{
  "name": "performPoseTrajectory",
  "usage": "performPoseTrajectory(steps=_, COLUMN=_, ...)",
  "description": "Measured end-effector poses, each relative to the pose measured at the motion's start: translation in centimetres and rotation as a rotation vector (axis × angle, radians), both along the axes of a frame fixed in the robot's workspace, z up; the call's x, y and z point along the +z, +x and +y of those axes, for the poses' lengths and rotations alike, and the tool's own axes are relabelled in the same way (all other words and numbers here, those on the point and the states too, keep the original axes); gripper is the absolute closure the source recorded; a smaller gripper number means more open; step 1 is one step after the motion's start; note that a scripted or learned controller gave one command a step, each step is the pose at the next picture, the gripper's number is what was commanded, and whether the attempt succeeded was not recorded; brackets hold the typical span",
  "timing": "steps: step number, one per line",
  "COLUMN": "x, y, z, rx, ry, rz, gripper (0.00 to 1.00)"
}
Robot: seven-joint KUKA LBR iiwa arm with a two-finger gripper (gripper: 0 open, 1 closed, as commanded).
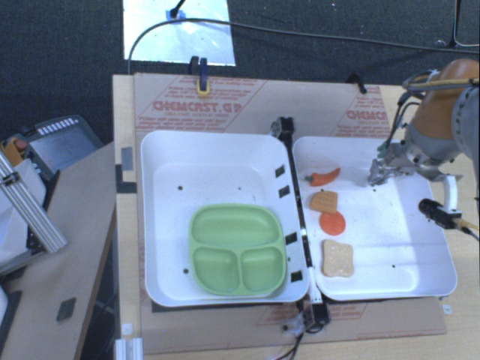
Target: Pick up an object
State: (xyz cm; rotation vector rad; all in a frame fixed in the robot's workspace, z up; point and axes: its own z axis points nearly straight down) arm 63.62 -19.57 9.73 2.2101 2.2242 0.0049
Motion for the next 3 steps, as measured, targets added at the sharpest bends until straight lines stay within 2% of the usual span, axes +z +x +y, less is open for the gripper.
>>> performPoseTrajectory(steps=1, x=4.5, y=-0.4, z=-0.2, rx=-0.005, ry=0.001, rz=0.002, gripper=1.0)
performPoseTrajectory(steps=2, x=10.3, y=0.7, z=0.2, rx=-0.001, ry=0.0, rz=-0.002, gripper=1.0)
performPoseTrajectory(steps=3, x=15.4, y=1.4, z=-0.6, rx=0.0, ry=-0.001, rz=-0.002, gripper=1.0)
